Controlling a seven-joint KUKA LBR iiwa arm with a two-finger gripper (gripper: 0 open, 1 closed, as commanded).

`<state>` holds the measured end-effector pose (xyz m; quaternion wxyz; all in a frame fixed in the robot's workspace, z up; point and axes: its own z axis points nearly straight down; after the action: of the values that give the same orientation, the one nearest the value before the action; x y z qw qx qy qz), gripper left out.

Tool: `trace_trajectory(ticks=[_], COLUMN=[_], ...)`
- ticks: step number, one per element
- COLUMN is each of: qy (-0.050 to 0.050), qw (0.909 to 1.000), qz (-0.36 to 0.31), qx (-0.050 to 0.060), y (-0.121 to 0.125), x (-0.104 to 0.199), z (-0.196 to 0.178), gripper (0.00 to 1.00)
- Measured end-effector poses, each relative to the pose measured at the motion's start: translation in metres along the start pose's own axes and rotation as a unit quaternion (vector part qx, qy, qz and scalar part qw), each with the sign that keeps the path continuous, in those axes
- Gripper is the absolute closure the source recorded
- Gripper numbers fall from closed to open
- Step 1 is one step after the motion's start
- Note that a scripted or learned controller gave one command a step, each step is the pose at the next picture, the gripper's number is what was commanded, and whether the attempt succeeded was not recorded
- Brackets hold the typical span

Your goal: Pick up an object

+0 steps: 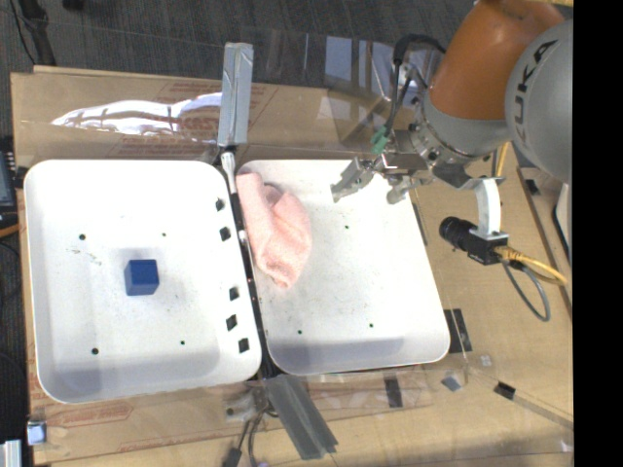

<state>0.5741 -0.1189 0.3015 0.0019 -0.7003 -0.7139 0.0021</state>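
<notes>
A crumpled pink cloth point(275, 228) lies in the right bin point(389, 290), against its left wall. A small blue cube point(142, 276) sits in the left bin point(58, 222), left of its middle. My gripper point(373, 185) hangs over the back edge of the right bin, to the right of the cloth and apart from it. Its two fingers are spread apart, with nothing between them.
A row of black clips point(232, 261) runs along the divider where the two bins meet. A grey metal bar point(235, 90) stands behind the bins at the divider. The bench is bare cardboard around the bins.
</notes>
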Motion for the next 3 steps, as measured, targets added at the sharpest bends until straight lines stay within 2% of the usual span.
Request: trace_trajectory(ticks=[1, 2, 3], qy=[0.0, 0.001, 0.001], qw=[0.9997, 0.9986, 0.9976], qz=[0.025, -0.052, -0.07], qx=[0.003, -0.003, 0.001], y=[0.034, 0.071, 0.039], x=[0.012, -0.004, -0.012], z=[0.105, 0.208, 0.163], gripper=[0.0, 0.0, 0.0])
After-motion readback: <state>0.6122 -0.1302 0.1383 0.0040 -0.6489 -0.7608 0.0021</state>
